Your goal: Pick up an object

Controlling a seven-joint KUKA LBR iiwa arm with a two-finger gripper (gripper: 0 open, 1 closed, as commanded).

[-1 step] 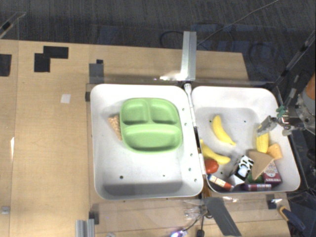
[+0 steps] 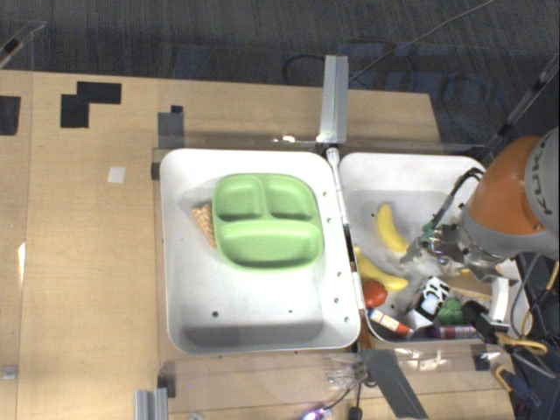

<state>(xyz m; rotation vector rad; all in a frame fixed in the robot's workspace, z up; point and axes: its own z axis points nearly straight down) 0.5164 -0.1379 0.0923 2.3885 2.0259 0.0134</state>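
Green plastic is filling much of the left bin: a sectioned tray is lying flat there, with a tan, waffle-like piece peeking out from under its left edge. In the right bin, a yellow banana is lying near the middle, apart from the clutter along the near wall, where a second yellow piece, a red item, a marker-like stick, a black-and-white object and a small green thing are crowding together. The grey arm is reaching in from the right, and its gripper is hanging low over the right bin, just right of the banana. Whether the jaws are wide or narrow cannot be told from this angle, and nothing is visibly sitting between them.
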